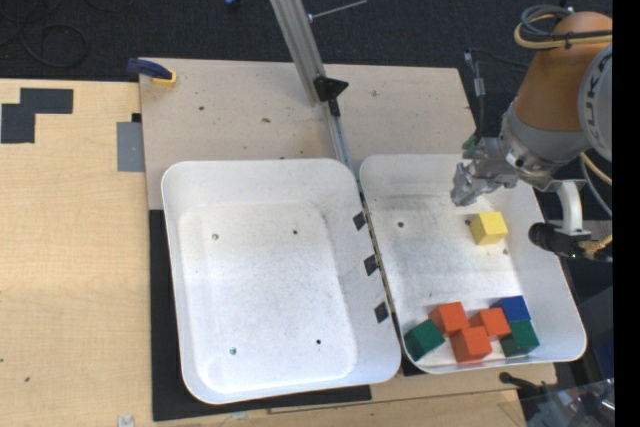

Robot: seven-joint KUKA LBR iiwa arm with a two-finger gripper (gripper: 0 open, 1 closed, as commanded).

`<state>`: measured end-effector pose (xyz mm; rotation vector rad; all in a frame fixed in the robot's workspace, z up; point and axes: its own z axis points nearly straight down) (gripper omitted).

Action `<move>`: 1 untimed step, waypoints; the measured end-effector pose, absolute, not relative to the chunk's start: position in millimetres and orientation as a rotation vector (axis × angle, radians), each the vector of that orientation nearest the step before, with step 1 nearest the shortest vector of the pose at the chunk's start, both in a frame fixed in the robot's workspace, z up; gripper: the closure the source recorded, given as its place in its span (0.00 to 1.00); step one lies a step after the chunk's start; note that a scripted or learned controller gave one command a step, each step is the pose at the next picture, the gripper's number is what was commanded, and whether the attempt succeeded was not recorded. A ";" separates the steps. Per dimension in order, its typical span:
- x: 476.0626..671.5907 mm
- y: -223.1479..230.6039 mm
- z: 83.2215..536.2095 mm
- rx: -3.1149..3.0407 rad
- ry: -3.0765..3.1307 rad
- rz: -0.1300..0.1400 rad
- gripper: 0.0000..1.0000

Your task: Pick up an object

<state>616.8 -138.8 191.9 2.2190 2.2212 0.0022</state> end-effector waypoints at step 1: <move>617.5 -140.3 240.3 2.219 2.220 0.003 1.00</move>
